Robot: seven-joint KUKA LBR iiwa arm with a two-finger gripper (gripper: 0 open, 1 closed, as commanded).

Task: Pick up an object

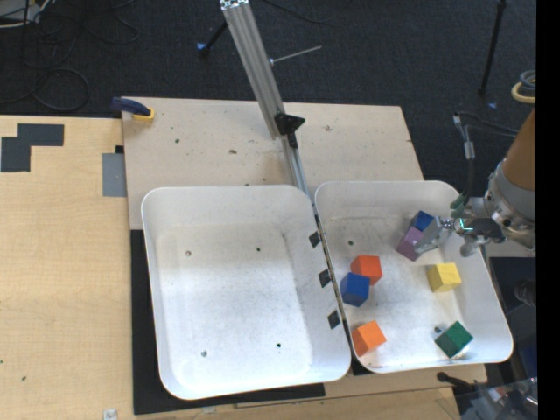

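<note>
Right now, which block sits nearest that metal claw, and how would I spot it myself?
Look at the right-hand bin of the two white ones, then at its far right side, where the claw reaches in. Just left of the claw lies a purple block, with a small blue block right behind it. It is the only purple piece; the others are blue, orange, yellow or green.
</note>
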